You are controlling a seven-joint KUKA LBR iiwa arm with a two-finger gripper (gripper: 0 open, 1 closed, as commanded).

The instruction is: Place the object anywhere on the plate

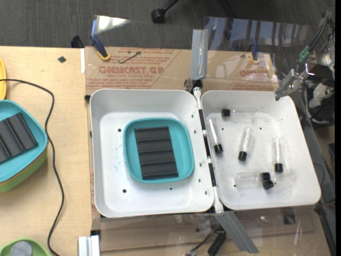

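Camera view: clear vials (244,143) look light, slick, roll-prone, best pinched mid-barrel for the plate (159,150); gripper state cannot be told.

The wooden bench (48,207) bears two white bins (106,196) side by side (touching); stacked teal plates (21,159) sit left.

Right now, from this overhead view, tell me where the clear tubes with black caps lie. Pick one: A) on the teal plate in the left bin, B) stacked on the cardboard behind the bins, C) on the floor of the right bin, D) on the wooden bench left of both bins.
C: the clear tubes lie scattered on the floor of the right bin, while the teal plate sits in the left bin carrying none of them.
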